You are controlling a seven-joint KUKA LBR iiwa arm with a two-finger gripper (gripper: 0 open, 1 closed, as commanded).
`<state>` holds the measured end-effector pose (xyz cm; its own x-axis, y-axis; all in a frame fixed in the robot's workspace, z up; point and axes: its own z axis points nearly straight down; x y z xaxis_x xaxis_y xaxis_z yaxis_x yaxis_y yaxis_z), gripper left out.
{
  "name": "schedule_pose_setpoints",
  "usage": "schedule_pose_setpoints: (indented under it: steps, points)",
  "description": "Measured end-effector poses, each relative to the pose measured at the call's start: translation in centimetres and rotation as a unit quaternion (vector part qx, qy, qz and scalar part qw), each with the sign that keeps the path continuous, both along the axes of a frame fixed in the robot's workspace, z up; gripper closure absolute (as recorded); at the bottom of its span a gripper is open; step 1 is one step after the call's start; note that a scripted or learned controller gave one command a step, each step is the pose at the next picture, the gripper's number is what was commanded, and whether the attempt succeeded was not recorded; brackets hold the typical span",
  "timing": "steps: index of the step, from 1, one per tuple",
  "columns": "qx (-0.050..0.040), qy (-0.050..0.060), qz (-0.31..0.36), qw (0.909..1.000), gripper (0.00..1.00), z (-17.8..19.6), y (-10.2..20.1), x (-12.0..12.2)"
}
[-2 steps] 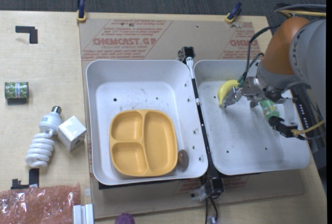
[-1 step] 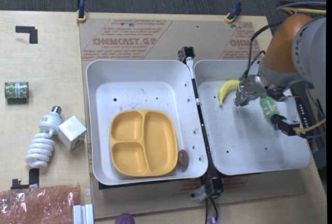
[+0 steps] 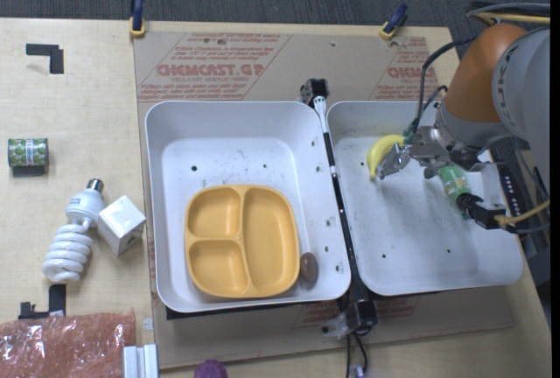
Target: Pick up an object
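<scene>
While reaching in from the right over the right bin [image 3: 420, 276], hovering the gripper [image 3: 401, 159] at the far-left part of that bin, right against the banana [image 3: 382, 153]. Lying just left of the fingertips, touching or nearly so, long axis running far-right to near-left (curved, upper end tucked toward the wrist). Sitting under the arm to the right, a green bottle [image 3: 452, 183]. Showing no clear gap or pinch, so cannot tell the finger state. Needing, probably, a small shift left to straddle the fruit.
</scene>
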<state>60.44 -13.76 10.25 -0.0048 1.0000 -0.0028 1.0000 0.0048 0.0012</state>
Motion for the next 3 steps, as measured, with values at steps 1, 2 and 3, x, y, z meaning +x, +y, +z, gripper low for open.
schedule_pose_setpoints:
  steps: [1, 2, 3]
  points:
    - [-0.0008, -0.001, 0.001, 1.0, 1.0, 1.0, 0.0, 0.0]
    - [-0.0008, 0.0, 0.001, 1.0, 0.0, 1.0, 0.0, 0.0]
    - [0.0013, 0.001, -0.003, 1.0, 0.0, -1.0, 1.9, -6.8]
